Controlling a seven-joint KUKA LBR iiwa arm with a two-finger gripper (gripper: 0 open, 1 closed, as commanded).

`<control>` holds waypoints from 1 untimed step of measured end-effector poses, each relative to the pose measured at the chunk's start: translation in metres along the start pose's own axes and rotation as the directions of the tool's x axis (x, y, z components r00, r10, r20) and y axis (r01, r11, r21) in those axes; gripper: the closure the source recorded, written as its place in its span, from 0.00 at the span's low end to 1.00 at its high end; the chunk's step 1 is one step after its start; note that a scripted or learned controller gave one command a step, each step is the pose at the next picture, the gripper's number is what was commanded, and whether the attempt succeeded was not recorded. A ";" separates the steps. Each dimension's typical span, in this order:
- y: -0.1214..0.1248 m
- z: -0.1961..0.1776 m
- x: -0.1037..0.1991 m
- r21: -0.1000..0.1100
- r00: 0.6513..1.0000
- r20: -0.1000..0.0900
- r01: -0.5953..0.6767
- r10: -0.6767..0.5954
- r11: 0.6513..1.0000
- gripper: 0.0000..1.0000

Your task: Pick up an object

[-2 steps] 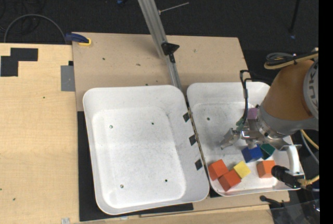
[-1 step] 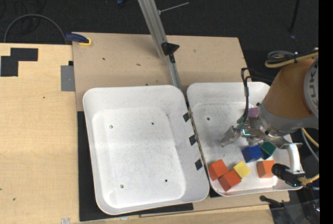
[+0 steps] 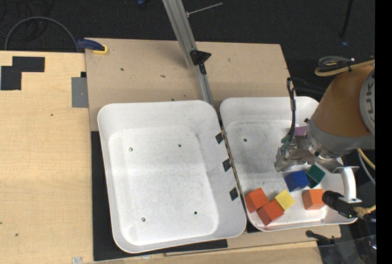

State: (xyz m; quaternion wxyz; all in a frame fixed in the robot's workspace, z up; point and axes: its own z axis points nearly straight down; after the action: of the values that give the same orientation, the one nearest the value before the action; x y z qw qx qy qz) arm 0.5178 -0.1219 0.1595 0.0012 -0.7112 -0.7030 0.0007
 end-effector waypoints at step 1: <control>0.000 0.000 0.000 0.000 1.000 0.000 -0.006 0.006 1.000 0.00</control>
State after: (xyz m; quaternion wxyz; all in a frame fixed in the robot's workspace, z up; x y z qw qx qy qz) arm 0.5178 -0.1219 0.1591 0.0011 -0.7135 -0.7007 0.0006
